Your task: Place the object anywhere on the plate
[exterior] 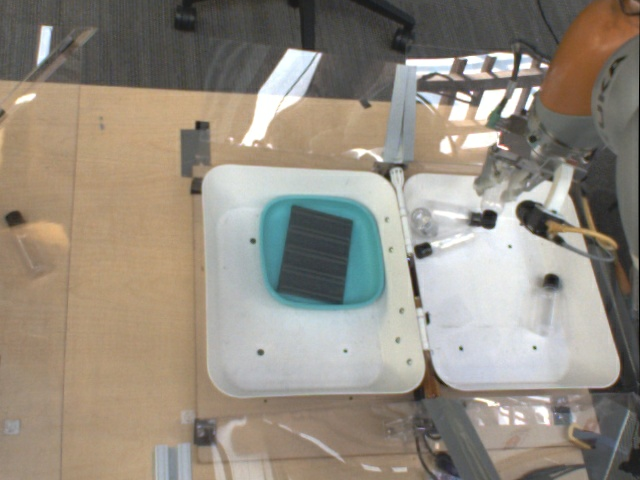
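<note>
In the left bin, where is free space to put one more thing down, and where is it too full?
In the left bin, bare white floor runs along the front wall below the teal plate and in a narrower strip down its left side. The plate is crowded: the dark ribbed block covers its middle, leaving just thin teal margins.

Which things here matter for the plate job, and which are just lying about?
For the job:
- teal plate in the left bin
- dark ribbed block, already lying on the plate
- tool, over the right bin

Lying about:
- small clear items with dark caps in the right bin
- office chair base beyond the bench
</note>
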Tool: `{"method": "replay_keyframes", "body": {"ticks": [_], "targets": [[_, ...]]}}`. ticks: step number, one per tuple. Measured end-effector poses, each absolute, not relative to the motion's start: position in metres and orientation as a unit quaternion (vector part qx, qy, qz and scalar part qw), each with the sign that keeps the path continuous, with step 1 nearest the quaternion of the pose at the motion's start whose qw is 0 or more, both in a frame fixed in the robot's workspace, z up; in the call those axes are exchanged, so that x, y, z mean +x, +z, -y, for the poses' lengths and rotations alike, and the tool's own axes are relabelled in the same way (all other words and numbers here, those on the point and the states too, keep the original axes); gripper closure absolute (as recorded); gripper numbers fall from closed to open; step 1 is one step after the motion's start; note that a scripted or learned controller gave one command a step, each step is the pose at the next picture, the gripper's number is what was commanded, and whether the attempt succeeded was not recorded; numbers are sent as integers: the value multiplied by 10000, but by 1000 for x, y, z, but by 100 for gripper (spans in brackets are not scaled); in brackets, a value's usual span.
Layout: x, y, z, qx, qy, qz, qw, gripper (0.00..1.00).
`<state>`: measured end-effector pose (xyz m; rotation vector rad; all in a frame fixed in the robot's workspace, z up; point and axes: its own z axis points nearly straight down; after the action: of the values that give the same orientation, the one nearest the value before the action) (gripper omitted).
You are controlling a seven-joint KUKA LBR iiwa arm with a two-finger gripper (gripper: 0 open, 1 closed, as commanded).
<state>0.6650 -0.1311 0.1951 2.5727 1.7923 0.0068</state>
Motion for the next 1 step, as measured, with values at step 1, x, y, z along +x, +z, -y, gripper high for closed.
{"method": "replay_keyframes", "body": {"ticks": [1], "targets": [[644, 190, 37, 7660, 18, -6428, 8, 100]]}}
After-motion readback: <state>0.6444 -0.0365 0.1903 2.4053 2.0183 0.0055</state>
